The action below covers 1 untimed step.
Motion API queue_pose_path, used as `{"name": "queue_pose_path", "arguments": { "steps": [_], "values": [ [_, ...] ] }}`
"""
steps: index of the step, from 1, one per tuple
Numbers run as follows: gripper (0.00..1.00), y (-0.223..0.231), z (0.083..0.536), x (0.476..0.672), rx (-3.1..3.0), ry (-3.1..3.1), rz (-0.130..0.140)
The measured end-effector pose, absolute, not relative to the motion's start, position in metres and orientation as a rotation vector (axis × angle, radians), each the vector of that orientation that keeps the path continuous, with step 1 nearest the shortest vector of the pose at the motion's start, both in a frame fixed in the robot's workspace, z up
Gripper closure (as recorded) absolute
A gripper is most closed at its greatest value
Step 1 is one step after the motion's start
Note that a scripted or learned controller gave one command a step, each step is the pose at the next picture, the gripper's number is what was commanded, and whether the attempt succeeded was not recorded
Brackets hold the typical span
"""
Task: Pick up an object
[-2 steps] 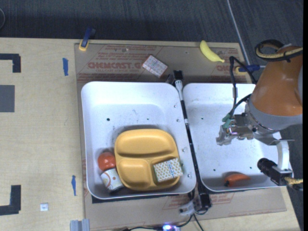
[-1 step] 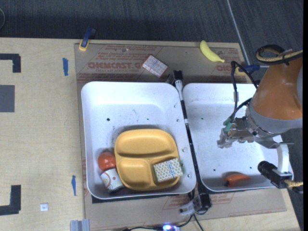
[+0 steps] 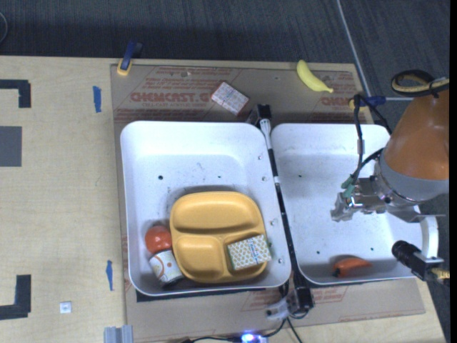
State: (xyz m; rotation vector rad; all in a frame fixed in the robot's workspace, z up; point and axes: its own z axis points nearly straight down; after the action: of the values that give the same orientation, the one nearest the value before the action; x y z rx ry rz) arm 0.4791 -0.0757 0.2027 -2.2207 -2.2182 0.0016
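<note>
The room was evenly and fairly brightly lit from overhead, with no hard shadows on the bench (image 3: 57, 213). The two white bins showed soft sheen along their rims, the left bin (image 3: 136, 191) brightest at its upper wall, the right bin (image 3: 314, 148) slightly greyer. The dark floor (image 3: 214, 13) beyond the bench stayed dim. A small bluish glare spot sat at the bottom edge. The arm (image 3: 425, 148) looked soft and slightly blurred, and fine detail was grainy throughout.

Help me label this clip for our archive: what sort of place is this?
Probably a robotics lab bench for pick-up trials: a grey-and-orange arm reaches over two white bins, with toy items like a yellow divided plate and a banana.
</note>
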Motion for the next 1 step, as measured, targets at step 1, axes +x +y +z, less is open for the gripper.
{"name": "queue_pose_path", "arguments": {
  "steps": [1],
  "values": [
    [1.0,-0.0838,0.2011,0.4791,-2.22,-2.219,0.001]
  ]
}}
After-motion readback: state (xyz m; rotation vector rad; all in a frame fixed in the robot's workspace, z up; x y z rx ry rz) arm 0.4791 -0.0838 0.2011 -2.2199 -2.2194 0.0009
